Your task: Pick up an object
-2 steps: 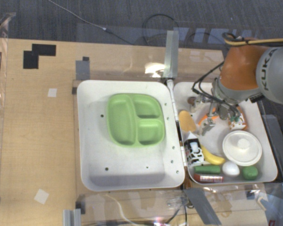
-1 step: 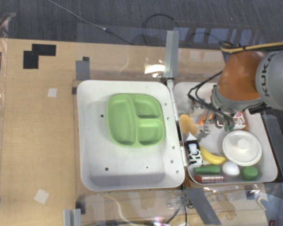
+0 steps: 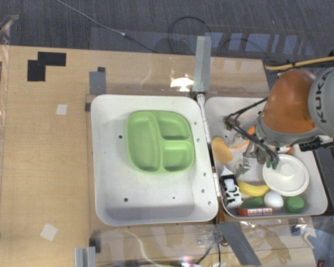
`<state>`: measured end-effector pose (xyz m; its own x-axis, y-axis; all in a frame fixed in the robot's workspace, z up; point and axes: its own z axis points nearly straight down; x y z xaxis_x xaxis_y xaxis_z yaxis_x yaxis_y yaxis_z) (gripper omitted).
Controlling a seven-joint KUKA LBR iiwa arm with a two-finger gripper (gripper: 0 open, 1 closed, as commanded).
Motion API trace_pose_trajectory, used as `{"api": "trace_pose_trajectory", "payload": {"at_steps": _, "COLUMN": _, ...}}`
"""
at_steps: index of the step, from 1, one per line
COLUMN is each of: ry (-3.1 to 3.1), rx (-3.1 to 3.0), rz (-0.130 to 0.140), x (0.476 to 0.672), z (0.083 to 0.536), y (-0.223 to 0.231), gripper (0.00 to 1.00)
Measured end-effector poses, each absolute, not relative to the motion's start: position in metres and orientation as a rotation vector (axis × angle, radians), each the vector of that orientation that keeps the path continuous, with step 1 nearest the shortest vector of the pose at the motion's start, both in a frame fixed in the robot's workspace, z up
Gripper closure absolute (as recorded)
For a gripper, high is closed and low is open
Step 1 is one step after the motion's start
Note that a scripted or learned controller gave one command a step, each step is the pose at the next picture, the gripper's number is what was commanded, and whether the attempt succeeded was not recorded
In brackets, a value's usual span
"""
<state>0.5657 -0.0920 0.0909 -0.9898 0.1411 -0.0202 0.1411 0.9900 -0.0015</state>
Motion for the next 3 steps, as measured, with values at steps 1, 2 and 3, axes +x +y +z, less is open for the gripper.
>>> {"api": "trace_pose_trajectory", "payload": {"at_steps": 1, "ry": 3.127, "rx": 0.096, "rz": -0.007, "x": 0.573, "z": 0.089, "y": -0.184, "gripper": 0.0}}
{"api": "trace_pose_trajectory", "payload": {"at_steps": 2, "ry": 3.123, "rx": 0.181, "rz": -0.003, "x": 0.59, "z": 0.089, "y": -0.139, "gripper": 0.0}}
{"api": "trace_pose_trajectory", "payload": {"at_steps": 3, "ry": 3.116, "rx": 0.269, "rz": 0.0, "x": 0.592, "z": 0.089, "y": -0.109, "gripper": 0.0}}
